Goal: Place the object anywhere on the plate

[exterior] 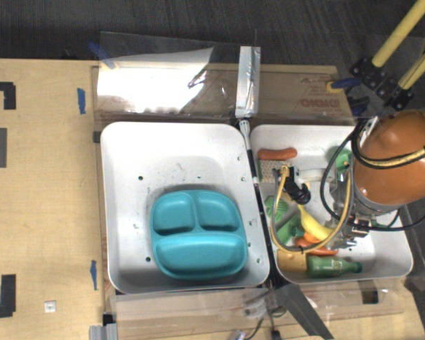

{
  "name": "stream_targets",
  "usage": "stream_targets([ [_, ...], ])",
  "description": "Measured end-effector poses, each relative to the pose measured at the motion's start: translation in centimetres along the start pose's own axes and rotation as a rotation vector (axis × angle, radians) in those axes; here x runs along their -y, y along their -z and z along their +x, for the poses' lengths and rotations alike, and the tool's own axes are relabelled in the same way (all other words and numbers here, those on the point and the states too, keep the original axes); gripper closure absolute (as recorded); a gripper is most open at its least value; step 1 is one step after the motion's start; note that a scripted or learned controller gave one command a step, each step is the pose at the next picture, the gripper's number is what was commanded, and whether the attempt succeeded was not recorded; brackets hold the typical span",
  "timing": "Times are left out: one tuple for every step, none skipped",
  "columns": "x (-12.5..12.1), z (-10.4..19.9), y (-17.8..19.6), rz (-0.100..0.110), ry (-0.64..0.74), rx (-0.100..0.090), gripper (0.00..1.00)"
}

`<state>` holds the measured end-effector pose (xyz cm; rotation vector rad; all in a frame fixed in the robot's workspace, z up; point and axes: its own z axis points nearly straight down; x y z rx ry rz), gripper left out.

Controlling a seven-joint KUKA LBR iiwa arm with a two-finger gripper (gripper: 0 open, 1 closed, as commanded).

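A teal plate [197,243] with three compartments lies in the front half of the left bin [127,161], with nothing on it. Several toy foods are piled in the right bin [389,250]: a red sausage [277,154] at the back, a yellow banana [313,225], a green bottle [333,265] lying near the front wall, and green pieces [283,214] by the left wall. My gripper [343,234] is down in the right bin, just right of the banana and above the bottle. The wrist and cables hide most of it.
The arm's orange band [393,158] looms over the right bin's right half. A ridge [258,204] where the two bin walls meet separates plate and pile. A clear screen [170,83] and a metal post [247,80] stand behind the bins. Yellow poles [407,23] cross the far right corner.
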<state>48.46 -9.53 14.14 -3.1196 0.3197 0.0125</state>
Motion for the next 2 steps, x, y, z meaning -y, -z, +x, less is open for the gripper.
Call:
stream_targets([
  [0.27, -0.03, 0.9, 0.004, 0.0, 0.002, 1.0],
  [0.55, -0.04, 1.79, 0.008, 0.0, 0.004, 1.0],
])
